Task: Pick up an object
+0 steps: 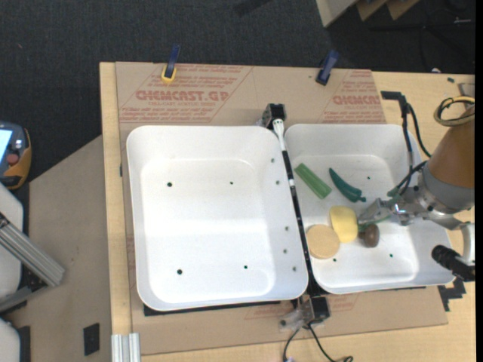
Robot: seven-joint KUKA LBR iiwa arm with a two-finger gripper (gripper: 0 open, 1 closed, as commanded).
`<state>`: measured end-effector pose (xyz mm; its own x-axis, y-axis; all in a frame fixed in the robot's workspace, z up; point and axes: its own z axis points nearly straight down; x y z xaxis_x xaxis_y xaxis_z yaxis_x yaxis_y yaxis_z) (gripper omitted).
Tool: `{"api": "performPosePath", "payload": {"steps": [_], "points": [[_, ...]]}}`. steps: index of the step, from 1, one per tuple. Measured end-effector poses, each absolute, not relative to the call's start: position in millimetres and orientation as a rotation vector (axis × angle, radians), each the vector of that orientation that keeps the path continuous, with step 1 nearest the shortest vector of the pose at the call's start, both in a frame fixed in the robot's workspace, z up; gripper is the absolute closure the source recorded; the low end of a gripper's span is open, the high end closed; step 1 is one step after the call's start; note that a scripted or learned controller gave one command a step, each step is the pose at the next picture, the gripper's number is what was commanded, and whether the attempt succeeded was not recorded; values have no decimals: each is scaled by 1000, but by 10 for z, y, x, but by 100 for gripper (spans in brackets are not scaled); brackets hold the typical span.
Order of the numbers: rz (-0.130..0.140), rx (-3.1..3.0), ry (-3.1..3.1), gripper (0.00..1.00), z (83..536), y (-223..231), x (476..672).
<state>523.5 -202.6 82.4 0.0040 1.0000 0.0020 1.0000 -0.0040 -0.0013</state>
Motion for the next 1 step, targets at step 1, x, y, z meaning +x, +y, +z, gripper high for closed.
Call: {"api": "performPosePath", "payload": {"steps": [1], "points": [[-10,-2229,-2237,0,1922,-2101,5868]]}}
